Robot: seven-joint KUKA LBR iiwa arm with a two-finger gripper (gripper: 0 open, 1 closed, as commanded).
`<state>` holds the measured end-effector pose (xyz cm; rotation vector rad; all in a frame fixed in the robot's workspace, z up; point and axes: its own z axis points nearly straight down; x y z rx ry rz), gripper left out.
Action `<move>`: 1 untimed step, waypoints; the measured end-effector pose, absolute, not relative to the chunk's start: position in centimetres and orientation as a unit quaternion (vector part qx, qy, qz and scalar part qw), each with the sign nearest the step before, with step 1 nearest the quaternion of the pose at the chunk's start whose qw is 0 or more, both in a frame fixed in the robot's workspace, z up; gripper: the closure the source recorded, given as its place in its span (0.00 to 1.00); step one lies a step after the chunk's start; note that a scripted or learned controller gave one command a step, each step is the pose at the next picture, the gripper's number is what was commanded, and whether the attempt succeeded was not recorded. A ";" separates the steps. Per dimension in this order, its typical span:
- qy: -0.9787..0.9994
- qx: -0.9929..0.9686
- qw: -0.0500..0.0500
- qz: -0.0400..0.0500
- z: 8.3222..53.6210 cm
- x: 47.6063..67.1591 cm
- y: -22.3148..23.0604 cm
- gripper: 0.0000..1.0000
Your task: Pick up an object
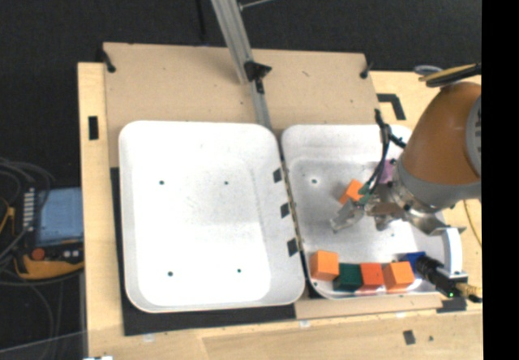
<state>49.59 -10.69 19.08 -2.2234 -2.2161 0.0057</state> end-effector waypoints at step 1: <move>-0.706 -0.708 0.001 0.002 14.7 49.8 -10.4 0.00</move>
